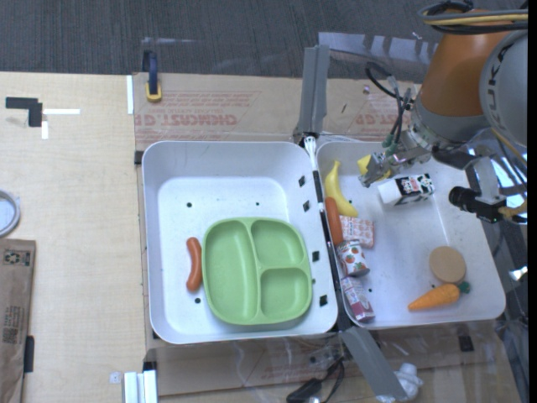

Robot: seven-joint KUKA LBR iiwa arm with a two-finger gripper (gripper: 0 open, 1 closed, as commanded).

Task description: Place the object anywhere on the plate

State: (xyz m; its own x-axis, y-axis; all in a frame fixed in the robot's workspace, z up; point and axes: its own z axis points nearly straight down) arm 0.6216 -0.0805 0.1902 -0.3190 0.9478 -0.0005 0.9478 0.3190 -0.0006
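The gripper is hovering over the right bin's upper left; whether it is apart or together, I cannot tell. The green plate is lying in the left bin, a sausage resting just left of it.

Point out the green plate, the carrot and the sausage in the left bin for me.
green plate (pixel 256 269): camera view, on the ridge between its compartments.
carrot (pixel 434 297): camera view, middle of its orange body, in the right bin.
sausage (pixel 194 264): camera view, its middle, lying left of the plate.
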